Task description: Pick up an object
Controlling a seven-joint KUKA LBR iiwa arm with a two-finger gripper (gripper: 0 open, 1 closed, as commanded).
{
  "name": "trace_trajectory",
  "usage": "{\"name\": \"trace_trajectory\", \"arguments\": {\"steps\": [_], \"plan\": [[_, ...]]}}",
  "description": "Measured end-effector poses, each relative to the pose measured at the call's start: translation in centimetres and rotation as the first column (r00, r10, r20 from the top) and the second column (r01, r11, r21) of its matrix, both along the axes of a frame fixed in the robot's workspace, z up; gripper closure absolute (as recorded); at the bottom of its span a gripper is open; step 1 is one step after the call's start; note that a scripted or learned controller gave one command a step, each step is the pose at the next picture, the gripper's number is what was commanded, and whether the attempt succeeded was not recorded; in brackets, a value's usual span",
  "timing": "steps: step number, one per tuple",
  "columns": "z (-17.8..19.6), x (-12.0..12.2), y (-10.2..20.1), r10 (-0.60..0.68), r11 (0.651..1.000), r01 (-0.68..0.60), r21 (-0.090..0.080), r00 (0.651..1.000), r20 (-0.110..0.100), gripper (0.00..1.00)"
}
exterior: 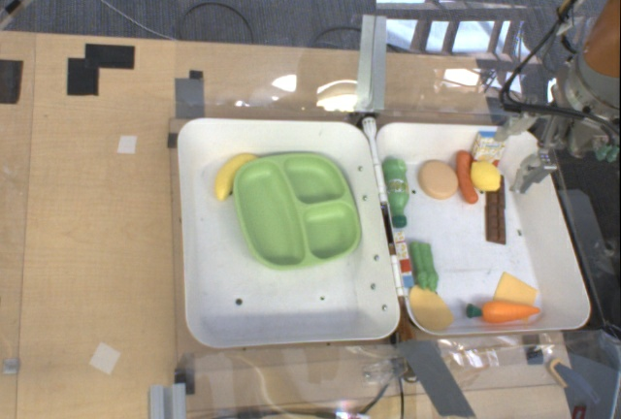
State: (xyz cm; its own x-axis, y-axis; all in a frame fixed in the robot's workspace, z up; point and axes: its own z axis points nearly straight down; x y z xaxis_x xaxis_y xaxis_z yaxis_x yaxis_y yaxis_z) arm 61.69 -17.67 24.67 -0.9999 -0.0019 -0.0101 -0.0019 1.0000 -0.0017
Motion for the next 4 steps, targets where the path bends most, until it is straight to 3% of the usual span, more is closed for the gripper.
{"name": "trace_trajectory", "arguments": {"steps": [1, 2, 3, 4], "plan": [[-8.1, 5.0, -1.8, -0.031, 1.0, 0.031, 0.003, 0.999, -0.009, 0.0], [-15.8, 5.1, 2.0, 0.062, 0.998, -0.062, 0.001, 0.998, -0.004, 0.0], [-14.1, 5.7, 2.2, 0.068, 0.998, -0.068, -0.004, 0.998, 0.018, 1.0], [-15.6, -0.1, 6.0, -0.096, 0.995, 0.096, 0.002, 0.995, 0.005, 1.0]]}}
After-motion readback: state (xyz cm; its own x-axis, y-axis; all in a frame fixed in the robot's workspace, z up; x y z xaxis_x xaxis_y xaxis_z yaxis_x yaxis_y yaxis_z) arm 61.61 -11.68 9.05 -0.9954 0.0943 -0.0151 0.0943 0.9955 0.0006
